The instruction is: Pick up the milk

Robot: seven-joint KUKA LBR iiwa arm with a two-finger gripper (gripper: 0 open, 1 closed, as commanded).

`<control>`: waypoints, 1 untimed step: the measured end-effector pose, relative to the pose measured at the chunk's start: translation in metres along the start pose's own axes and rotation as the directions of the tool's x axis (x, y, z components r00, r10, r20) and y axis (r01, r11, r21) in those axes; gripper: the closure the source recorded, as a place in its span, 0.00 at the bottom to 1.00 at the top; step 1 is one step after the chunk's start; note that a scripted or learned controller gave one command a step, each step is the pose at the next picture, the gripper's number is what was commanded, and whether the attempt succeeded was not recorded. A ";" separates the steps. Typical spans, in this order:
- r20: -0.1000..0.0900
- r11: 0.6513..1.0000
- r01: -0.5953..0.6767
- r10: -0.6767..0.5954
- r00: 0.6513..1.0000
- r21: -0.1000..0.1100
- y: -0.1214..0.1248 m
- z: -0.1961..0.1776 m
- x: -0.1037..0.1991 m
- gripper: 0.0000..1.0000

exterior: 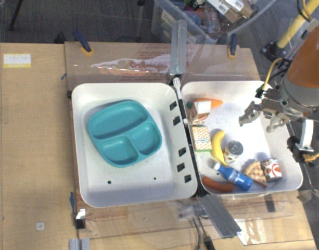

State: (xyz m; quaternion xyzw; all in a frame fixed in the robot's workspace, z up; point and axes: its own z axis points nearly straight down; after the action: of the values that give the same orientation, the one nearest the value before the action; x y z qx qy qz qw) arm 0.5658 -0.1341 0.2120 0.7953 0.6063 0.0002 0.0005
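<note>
Blue bottle [235, 177] and sausage [217, 185] lie nearest, and my pincer [261, 119] is not yet at the milk [202, 107].

My pincer hangs spread wide with nothing in it over the right side of the right bin [289, 187], while the small white milk carton sits at the far left corner of that bin, touching the carrot [215, 102] and just beyond the checkered box [201, 138]. I judge this the approach step: next I must travel left across the bin, line up over the carton, then descend and close.
</note>
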 end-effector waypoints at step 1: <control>-0.001 1.000 -0.028 0.028 1.000 -0.009 0.034 0.120 0.040 0.00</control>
State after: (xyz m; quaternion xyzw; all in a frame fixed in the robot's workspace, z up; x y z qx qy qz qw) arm 0.6094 -0.1048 0.0919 0.8036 0.5952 0.0033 0.0035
